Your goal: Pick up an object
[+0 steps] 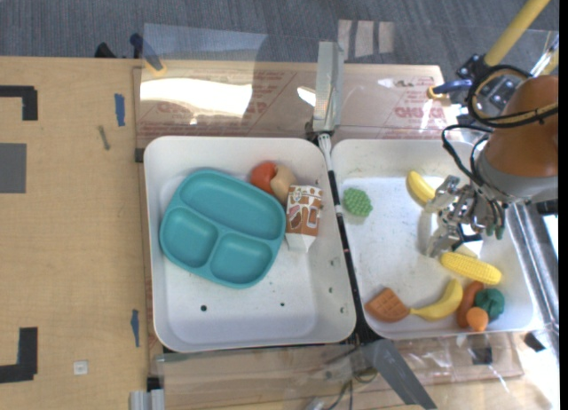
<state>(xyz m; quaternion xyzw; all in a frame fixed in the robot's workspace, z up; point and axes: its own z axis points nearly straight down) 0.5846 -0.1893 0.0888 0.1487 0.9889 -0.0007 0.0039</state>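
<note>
The gripper [454, 222] hangs low in the right bin [390, 248], w/ its fingers apart and nothing between them. Just below it lies a corn cob [470, 267]. Near that are a banana [441, 302], an orange wedge [387, 305] & a carrot [476, 304]. A yellow piece [421, 186] sits up top, a green ball [357, 202] to the left. The left bin [177, 311] has a teal tray [222, 227], a small carton [303, 215] & an apple [264, 175].
</note>
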